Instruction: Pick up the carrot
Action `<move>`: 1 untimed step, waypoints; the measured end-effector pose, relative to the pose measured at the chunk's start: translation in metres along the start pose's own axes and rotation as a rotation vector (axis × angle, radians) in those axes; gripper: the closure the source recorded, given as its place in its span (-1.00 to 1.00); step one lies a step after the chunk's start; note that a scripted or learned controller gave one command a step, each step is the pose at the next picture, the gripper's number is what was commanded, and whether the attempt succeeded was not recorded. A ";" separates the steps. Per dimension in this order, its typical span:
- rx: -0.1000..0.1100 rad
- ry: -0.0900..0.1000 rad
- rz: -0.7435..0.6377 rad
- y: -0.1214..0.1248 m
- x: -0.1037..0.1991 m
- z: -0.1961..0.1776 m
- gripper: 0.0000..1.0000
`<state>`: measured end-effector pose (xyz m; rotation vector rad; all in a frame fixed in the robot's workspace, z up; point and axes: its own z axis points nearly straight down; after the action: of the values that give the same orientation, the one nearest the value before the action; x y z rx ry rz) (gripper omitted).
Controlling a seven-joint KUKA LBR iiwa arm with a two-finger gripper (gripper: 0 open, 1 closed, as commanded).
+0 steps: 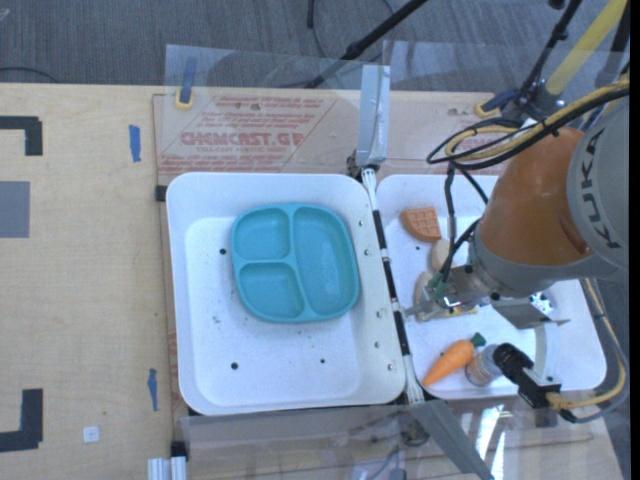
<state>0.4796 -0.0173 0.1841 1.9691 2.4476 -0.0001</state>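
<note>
Lying slantwise in right bin point(590, 363): orange carrot point(449, 361), green-tipped, tapered.

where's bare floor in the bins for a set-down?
Left bin: a white strip all round the teal divided plate, widest along its near and left edges. Right bin is crowded: waffle piece at the far end, carrot near the front, arm over the middle.
</note>
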 end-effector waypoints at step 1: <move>0.001 -0.001 0.408 -0.007 -0.030 0.000 1.00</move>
<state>0.4789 -0.0480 0.1837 2.4233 1.9981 -0.0024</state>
